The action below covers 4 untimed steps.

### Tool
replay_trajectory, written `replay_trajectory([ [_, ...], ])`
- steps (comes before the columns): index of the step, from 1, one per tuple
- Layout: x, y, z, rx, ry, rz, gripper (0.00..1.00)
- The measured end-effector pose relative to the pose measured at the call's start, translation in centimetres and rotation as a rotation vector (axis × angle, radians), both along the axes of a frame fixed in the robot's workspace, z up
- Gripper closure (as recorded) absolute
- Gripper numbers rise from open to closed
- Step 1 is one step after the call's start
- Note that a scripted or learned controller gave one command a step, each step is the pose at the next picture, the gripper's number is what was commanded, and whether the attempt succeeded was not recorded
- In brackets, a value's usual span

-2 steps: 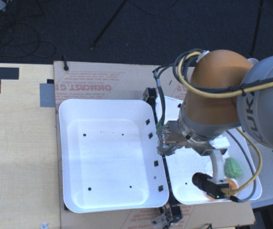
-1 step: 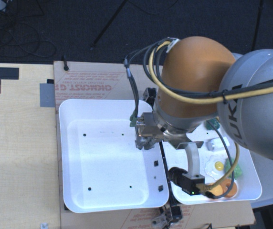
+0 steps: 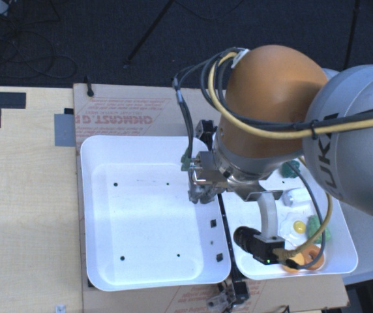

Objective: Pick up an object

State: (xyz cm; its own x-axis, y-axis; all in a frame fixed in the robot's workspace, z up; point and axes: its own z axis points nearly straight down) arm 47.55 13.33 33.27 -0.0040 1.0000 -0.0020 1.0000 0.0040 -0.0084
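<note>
The arm's large orange wrist [image 3: 271, 103] hangs over the left part of the right bin [image 3: 343, 259] and covers much of it. Below it, the metal gripper [image 3: 203, 178] sits above the wall between the two bins. Small objects lie in the right bin beside the arm: a dark green piece [image 3: 291, 169], a white object [image 3: 297, 197], a yellow ball [image 3: 298, 227], a light green piece [image 3: 314, 228] and an orange ring-like thing [image 3: 304, 261] at the front. I see nothing between the gripper and these objects.
The left bin [image 3: 95, 175] is a shallow white tray with a few small dark dots on its floor. Both bins rest on a cardboard sheet [image 3: 128, 113] on a pale wooden bench [image 3: 23, 207]. Cables loop around the wrist.
</note>
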Motion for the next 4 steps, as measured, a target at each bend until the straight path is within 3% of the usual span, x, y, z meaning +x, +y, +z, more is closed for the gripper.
replay_trajectory([
  [1,0.0,-0.1,0.9,-0.001,0.005,0.003,1.00],
  [2,0.6,6.5,0.5,0.001,-0.006,0.000,1.00],
  [3,0.0,10.0,5.8,0.004,-0.009,0.001,1.00],
  [4,0.0,8.5,5.2,-0.001,-0.003,-0.004,1.00],
])
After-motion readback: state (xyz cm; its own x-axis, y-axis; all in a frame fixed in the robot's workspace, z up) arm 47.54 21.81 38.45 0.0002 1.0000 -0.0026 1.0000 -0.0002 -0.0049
